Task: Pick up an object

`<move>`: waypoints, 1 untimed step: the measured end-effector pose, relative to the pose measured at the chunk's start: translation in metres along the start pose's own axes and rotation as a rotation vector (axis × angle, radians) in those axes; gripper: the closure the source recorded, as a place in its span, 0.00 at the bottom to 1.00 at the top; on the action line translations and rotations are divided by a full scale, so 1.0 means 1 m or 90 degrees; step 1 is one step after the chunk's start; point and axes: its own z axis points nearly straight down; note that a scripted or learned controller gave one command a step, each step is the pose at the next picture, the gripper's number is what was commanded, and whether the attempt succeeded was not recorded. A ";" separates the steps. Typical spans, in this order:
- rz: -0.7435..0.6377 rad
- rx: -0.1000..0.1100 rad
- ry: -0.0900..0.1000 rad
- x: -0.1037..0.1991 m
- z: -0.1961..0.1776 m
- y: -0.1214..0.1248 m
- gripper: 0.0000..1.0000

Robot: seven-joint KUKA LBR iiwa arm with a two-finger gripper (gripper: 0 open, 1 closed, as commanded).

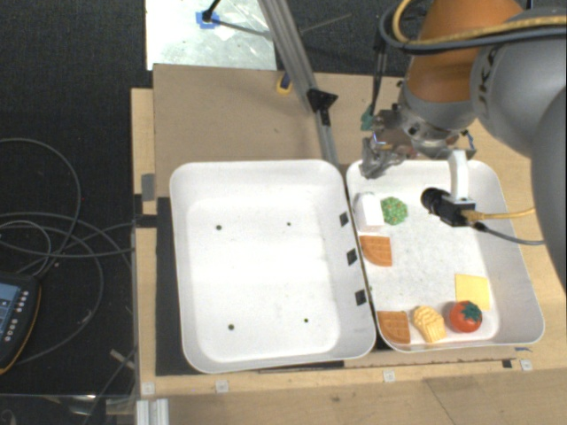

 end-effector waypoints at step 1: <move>0.000 -0.001 0.000 0.049 0.003 0.005 1.00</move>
